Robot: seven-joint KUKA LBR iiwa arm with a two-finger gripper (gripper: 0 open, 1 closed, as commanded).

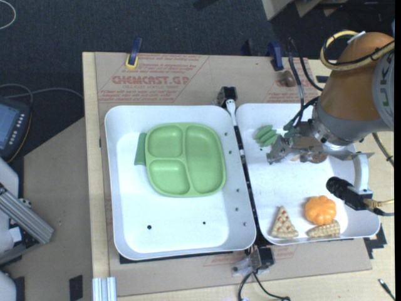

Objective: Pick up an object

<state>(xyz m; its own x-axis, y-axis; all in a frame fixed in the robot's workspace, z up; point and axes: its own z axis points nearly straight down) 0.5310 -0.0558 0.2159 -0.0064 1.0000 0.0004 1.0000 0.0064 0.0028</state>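
My gripper point(279, 150) hangs low over the upper left part of the right bin point(294, 184), reached in from the right. A green pod-shaped toy point(264, 134) lies just up and left of it, close to its tip; whether they touch I cannot tell. A pizza slice point(284, 223), an orange pumpkin point(320, 209) and a tan corn-like piece point(324, 231) lie along the same bin's front edge, well apart from the gripper.
The left bin point(125, 187) holds a green divided plate point(185, 158) with a green flat piece point(140, 149) tucked under its left side. A raised divider point(241, 162) separates the two bins. The cardboard bench point(156, 77) extends behind them.
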